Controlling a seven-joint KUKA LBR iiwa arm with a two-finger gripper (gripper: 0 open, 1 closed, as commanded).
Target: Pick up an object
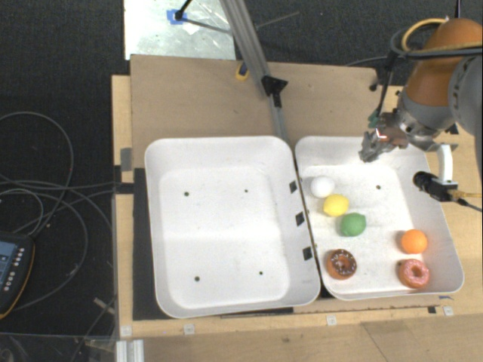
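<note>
Camera view, looking down on the bench: the gripper [371, 151] hangs over the far edge of the right bin [445, 236], up at about one o'clock from that bin's middle. Its jaws are too small and dark here to read, so I cannot tell how wide they stand, and nothing shows between them.

Six candidates lie in that bin, all untouched on its floor. A white ball [322, 186] sits at ten o'clock, with a yellow ball [336, 205] just beside it and a green ball [352, 224] next down the line. A chocolate donut [341, 263] rests at seven o'clock, an orange ball [413, 240] at four, and a pink donut [413, 273] at five, near the front corner.

The left bin [162, 202] lies just beside it.

My read: the pick is not yet made. Nothing is lifted, and choosing, descending, closing and raising all remain.
</note>
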